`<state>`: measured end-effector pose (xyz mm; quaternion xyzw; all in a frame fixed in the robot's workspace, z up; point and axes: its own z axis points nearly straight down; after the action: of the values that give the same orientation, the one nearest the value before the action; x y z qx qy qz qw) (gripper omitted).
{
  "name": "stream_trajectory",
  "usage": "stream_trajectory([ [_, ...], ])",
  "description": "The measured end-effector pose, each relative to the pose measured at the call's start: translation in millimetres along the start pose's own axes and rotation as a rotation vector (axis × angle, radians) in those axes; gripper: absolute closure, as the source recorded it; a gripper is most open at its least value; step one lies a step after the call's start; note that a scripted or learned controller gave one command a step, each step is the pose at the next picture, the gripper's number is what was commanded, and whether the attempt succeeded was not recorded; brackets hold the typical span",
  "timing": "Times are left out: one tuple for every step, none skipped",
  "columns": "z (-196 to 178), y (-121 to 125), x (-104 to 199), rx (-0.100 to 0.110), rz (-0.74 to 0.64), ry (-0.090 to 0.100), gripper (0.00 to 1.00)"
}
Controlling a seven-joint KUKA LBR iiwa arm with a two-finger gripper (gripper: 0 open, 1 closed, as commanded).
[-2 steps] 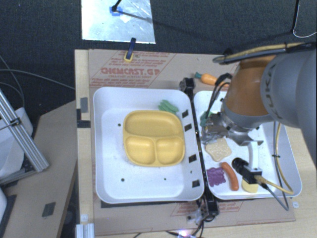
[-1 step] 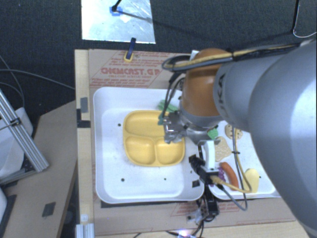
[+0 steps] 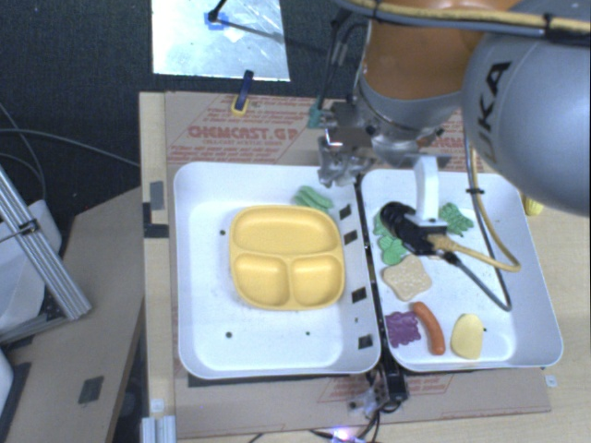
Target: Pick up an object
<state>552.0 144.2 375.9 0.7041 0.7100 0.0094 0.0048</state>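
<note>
Grey arm (image 3: 517, 81) overhead, gripper (image 3: 340, 169) above bin divider, nothing visibly held

A yellow divided tray (image 3: 285, 256) with three compartments lies flat in the left bin, and a green leafy piece (image 3: 314, 197) sits just beyond its far right corner. In the right bin a tan bread slice (image 3: 406, 280) lies near the middle; in front of it are a purple cluster (image 3: 402, 328), an orange sausage (image 3: 429, 327) and a pale yellow lemon-like piece (image 3: 468, 336), side by side; more green pieces (image 3: 391, 248) lie behind the bread
</note>
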Motion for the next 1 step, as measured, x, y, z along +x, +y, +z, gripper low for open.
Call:
stream_trajectory([
  [-167.5,36.7,62.5,0.000,-0.002,0.001,1.00],
])
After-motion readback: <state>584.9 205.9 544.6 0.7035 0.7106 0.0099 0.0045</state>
